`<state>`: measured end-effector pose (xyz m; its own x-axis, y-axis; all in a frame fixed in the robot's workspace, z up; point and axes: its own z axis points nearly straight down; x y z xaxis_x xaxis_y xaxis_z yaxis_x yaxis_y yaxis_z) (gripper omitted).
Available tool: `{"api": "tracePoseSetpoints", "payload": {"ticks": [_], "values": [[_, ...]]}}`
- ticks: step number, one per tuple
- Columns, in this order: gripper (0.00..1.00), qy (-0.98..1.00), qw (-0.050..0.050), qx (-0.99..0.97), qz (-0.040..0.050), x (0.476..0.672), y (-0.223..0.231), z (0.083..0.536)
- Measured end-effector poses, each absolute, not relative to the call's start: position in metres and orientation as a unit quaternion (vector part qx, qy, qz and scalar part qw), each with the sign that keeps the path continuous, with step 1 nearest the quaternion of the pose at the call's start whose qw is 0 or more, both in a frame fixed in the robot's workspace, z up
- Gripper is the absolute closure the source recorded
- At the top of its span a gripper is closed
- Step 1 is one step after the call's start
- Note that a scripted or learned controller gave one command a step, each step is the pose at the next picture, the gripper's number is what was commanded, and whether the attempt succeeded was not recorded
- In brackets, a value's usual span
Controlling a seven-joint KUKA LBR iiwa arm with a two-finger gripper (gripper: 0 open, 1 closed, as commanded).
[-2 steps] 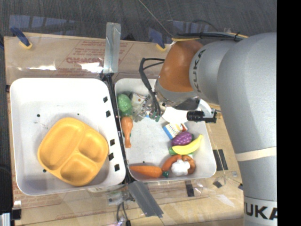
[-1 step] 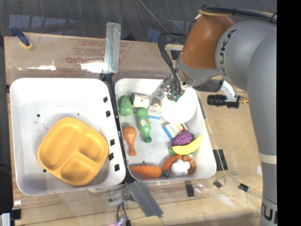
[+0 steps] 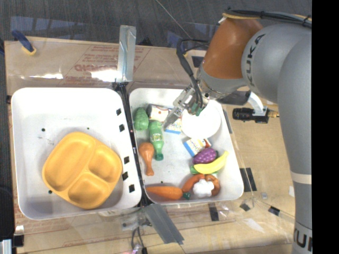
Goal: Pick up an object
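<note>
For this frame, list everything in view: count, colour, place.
bins: 2, white, side by side on bench
divided plate: 1, yellow, left bin
bottle: 1, green, right bin, left side
green vegetable: 1, right bin, upper left
drumstick: 1, orange-brown, below bottle
carrot: 1, orange, right bin front
grapes: 1, purple, right side
banana: 1, yellow, under grapes
round plate: 1, white, upper right
arm: 1, grey, orange band
gripper: 1, over right bin

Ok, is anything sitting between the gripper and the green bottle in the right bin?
Nothing visible lies between them. The gripper hangs over the upper part of the right bin, and the green bottle lies just below and to its left in the picture. A small carton and the white plate flank the gripper, off that line.
</note>
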<state>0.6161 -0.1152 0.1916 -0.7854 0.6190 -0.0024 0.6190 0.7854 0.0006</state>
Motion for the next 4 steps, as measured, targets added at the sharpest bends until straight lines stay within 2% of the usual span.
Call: {"api": "tracePoseSetpoints", "payload": {"ticks": [1,2,3,4], "values": [[0.0,0.95,-0.001,0.312,-0.0009,0.618,-0.098,0.107],[0.0,0.92,-0.001,0.393,-0.0001,0.602,-0.099,0.093],[1.0,0.921,-0.001,0.39,0.0,0.603,-0.099,0.103],[1.0,0.898,0.003,0.441,0.002,0.587,-0.037,0.209]]}}
